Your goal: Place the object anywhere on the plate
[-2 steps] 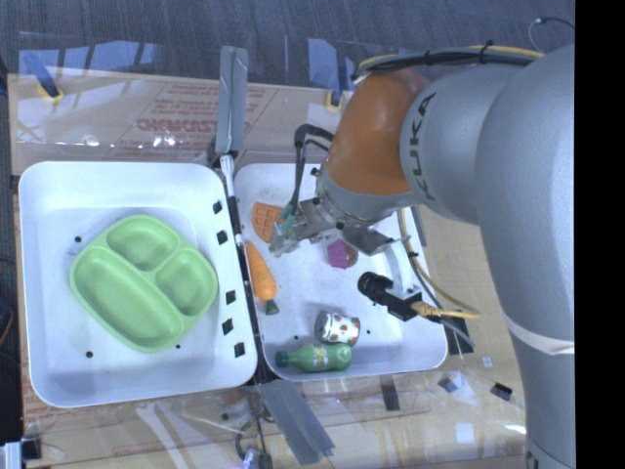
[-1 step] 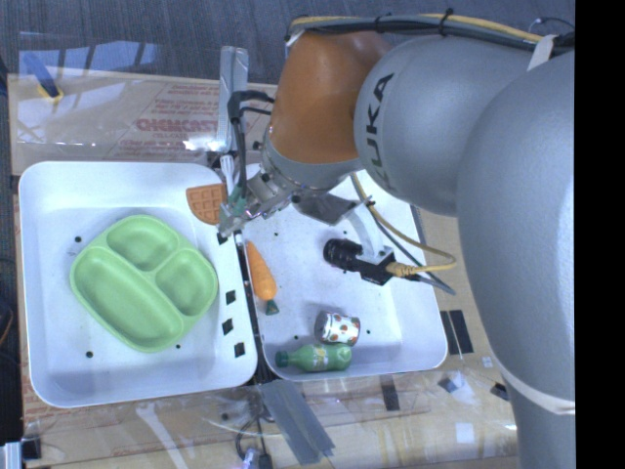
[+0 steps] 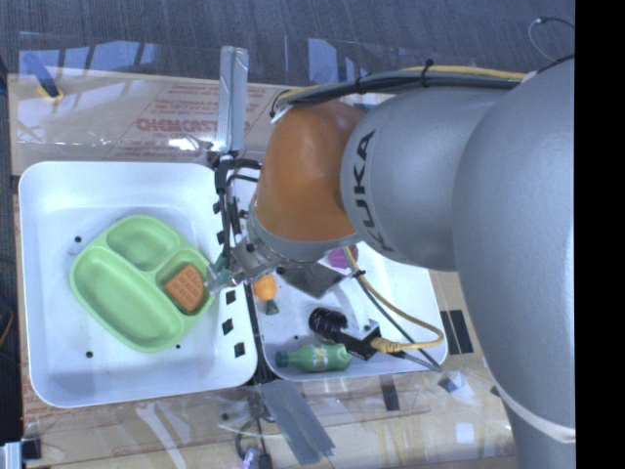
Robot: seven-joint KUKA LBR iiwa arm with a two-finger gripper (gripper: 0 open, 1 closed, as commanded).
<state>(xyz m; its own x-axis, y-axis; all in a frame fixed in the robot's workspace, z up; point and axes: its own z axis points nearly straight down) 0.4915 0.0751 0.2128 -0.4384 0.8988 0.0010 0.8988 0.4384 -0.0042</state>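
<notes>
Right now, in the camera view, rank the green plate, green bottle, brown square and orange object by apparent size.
1. The green plate, far the largest.
2-3. The green bottle and brown square: too close to rank; the bottle is longer, the square wider.
4. The orange object, the smallest.

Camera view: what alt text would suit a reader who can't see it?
A grey arm with an orange band reaches from the right, its gripper beside a green divided plate in the left white bin; a brown waffle-like square lies in the plate's small compartment. A green bottle lies in the right bin.
</notes>
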